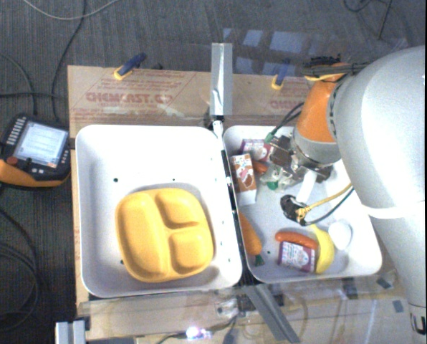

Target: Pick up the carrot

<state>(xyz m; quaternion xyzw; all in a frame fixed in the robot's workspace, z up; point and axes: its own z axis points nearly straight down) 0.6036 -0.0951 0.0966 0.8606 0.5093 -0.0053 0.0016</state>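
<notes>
Two bins below us, and the carrot (251, 238) lies untouched at the lower left of the right bin (367, 260). Our gripper (281, 165) hovers upper centre among packets; its state we cannot tell. Nothing grasped yet.

A yellow tray (166, 233) with three parts sits in the left bin (99, 149). The right bin (364, 260) holds a ketchup bottle (297, 250), a lemon (325, 251) and small boxes (243, 172). A pendant (33, 151) lies on the floor.
</notes>
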